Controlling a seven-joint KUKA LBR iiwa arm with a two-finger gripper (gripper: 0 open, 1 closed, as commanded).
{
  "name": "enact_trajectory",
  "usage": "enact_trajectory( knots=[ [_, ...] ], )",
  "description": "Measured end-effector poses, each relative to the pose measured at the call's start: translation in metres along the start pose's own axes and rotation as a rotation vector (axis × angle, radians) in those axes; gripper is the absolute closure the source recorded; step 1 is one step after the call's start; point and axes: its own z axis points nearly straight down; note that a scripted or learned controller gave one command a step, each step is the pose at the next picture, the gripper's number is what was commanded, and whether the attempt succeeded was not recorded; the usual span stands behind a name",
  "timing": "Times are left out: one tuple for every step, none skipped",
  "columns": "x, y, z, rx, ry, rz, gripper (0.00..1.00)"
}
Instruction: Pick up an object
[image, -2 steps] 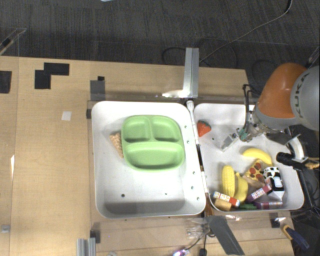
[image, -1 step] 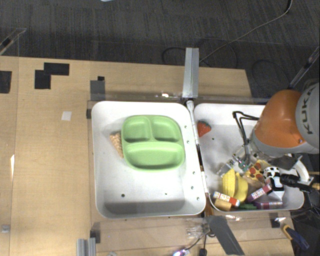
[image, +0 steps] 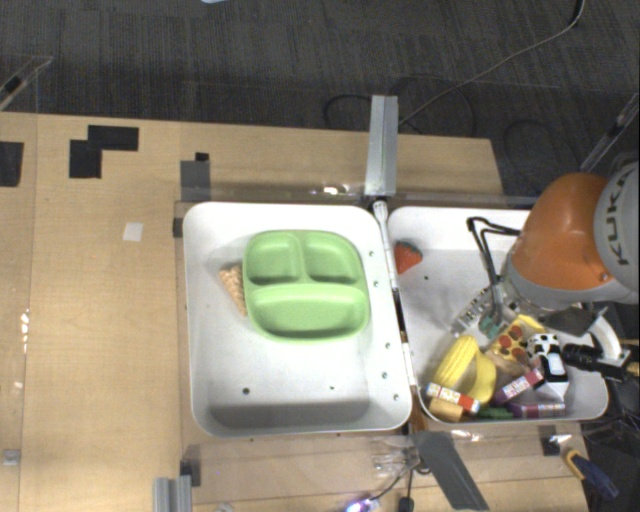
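Gripper (image: 487, 318) is hanging low in the right bin (image: 440, 300), just above the pile of objects; whether it is open or closed cannot be told. Risk is sitting in the clutter: the corn cob (image: 456, 360) is lying just below-left of the tool, touching a banana (image: 484, 378) and markers (image: 520, 405), so a descent is likely pinching several things or glancing off. An orange piece (image: 408, 258) is lying well apart, upper-left.

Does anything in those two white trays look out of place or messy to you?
Slightly. In the left bin, a tan waffle-like piece lies half tucked under the green divided plate. In the right bin, the toys, like the corn cob, sit jumbled in one corner.
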Motion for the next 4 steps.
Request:
enact_trajectory(
  knots=[
    [-0.027, -0.014, 0.013, 0.008, 0.002, 0.384, 1.00],
    [-0.030, -0.016, 0.012, 0.006, -0.007, 0.388, 0.00],
    [-0.034, 0.006, 0.013, 0.010, -0.003, 0.322, 0.00],
    [-0.052, -0.037, 0.013, 0.009, -0.001, 0.369, 0.00]
  ],
)
